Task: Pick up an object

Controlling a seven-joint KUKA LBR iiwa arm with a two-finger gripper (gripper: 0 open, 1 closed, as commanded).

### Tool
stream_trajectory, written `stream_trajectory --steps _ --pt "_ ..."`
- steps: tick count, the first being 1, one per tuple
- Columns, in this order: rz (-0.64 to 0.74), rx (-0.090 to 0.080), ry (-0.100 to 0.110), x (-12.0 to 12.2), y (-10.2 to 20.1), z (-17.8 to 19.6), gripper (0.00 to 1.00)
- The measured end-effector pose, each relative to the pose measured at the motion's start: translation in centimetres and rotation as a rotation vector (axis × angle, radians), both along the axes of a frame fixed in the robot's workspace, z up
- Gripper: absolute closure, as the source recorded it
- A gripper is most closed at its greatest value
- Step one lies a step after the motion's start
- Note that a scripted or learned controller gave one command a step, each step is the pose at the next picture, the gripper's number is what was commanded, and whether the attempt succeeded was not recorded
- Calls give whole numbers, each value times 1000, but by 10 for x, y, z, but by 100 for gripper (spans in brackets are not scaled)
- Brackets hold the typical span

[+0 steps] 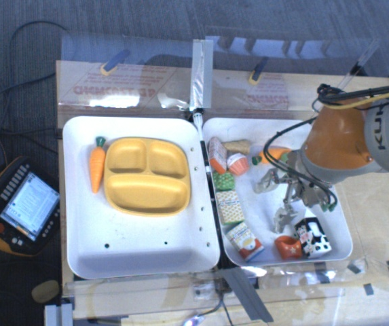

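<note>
Here, seen from above at a slant, two shallow white bins sit side by side on a bench. The left bin (79, 243) holds a yellow divided plate (146, 176) with three compartments, and a toy carrot (97, 166) lies just beside the plate's left edge, its green top pointing away from the camera. The grey arm with its orange band (340, 141) reaches in from the right over the right bin (340, 250). Its gripper (286, 212) hangs low inside that bin, the metal fingers spread apart with nothing between them, tips near the bin floor. Just below the gripper lie a black-and-white cow-patterned toy (313, 238) and a small red object (288, 248), touching each other. Along the bin's left side runs a row of toy food: a pink-and-white item (217, 156), a cupcake-like piece (237, 163), a green piece (224, 180), a pale patterned packet (229, 206) and a small carton (244, 240). An orange piece (275, 154) lies under the arm.
</note>
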State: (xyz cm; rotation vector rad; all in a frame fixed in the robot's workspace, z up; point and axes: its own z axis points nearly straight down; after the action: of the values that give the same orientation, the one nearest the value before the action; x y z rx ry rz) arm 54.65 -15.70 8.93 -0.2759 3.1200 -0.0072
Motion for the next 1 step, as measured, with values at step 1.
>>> stream_trajectory --steps 1 --pt "-157 5 13 86 42 22 0"
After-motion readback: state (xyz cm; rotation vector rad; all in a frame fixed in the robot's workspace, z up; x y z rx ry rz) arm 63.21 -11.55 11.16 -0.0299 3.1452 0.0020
